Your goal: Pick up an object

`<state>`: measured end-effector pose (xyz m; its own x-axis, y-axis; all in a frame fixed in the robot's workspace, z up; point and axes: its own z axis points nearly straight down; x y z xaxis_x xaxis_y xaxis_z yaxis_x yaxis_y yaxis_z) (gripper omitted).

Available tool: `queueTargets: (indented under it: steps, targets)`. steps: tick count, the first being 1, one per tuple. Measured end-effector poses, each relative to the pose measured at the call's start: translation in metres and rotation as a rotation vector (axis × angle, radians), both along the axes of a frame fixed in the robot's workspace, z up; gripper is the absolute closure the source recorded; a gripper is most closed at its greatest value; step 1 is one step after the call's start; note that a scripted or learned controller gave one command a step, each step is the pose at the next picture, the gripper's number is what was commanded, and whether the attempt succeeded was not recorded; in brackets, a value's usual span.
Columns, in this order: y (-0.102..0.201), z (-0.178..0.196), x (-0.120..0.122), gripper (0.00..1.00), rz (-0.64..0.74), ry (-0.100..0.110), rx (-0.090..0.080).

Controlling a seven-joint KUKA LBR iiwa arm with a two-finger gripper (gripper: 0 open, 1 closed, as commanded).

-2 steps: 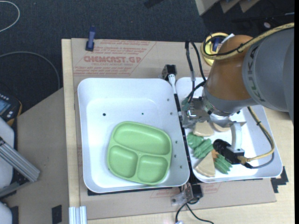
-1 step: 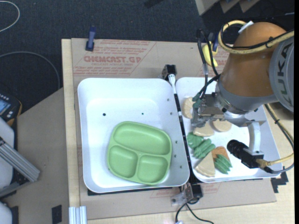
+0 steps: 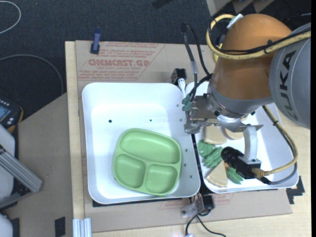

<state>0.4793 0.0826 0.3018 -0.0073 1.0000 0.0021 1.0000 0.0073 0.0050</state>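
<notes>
You get bright, even overhead light; the left bin glares white, soft shadows, slight blur throughout, dim far floor.

The orange-banded arm covers most of the right bin, so the small green and beige objects under it show only in part, the claw is hidden below the wrist, and the picture's right edge cuts the arm.
</notes>
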Motion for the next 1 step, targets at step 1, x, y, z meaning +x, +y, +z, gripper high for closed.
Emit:
queueTargets:
  steps: [1]
  targets:
    - [-0.0188,0.1189,0.0012,1.00,-0.007,-0.011,0.001]
